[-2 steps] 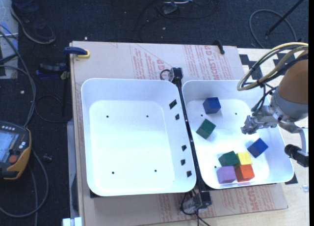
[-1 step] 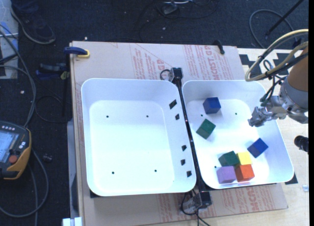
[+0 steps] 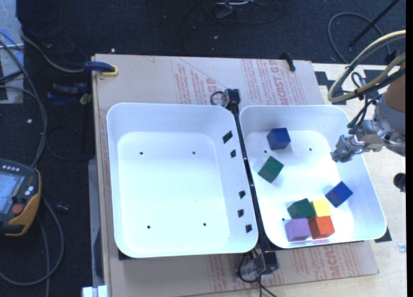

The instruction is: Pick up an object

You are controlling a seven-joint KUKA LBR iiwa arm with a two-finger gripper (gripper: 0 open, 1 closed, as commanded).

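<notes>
Gripper (image 3: 341,152) hangs over the right bin's (image 3: 368,179) right wall; jaw state cannot be determined. Nearest candidate — blue cube (image 3: 339,194) — lies just below it beside that wall. Risk: the wall blocks a finger, or the cube slides away ungrasped.

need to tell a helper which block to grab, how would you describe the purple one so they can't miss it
Look in the right bin, at the corner nearest the camera, where four blocks sit packed in a square. The purple block is the front-left one, with the orange block on its right, the only pale violet piece there.
</notes>
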